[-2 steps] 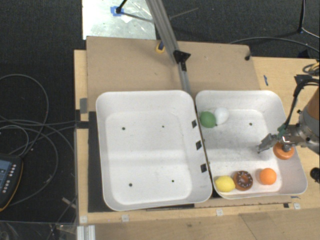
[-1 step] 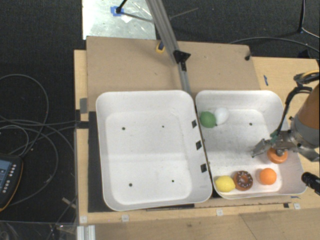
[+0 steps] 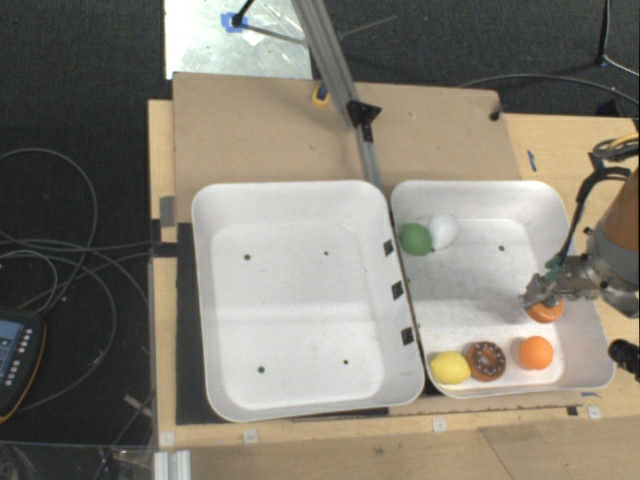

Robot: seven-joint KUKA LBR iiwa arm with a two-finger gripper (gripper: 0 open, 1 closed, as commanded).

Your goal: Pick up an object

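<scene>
My gripper is low over the right side of the right bin, reaching in from the right edge. Directly under its tip lies an orange object, partly covered by the gripper; whether the two touch is unclear. An orange ball, a brown ringed donut and a yellow lemon line the bin's near wall. A green ball and a white ball sit together at the bin's far left.
The left bin adjoins the right one along a shared middle rim with black clips. A grey pole slants across the bench's back. Cables and a handheld pendant lie on the floor at left.
</scene>
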